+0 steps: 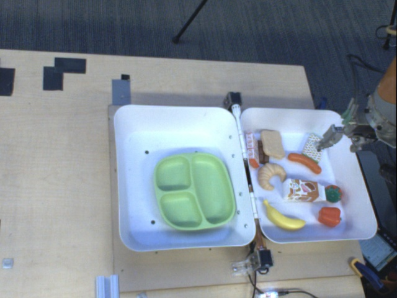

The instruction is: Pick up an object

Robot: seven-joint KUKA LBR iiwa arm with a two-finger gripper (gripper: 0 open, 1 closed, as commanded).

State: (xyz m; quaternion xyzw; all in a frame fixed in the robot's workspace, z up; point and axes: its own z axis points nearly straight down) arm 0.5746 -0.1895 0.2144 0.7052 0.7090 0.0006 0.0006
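The grey two-finger gripper (338,135), its grip state impossible to tell, hovers at the right white plastic bin (366,225) near a glossy orange-red sausage (304,162), whose long axis slants down-right beside a curved yellow banana (284,218).

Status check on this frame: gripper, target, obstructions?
Gripper over right bin's far corner, nothing held. Nearest: sausage, patterned packet. Toys packed close together.

table (56,166): pale wood, under my arm's reach
on table: left bin (133,135), right bin (356,188), touching side by side
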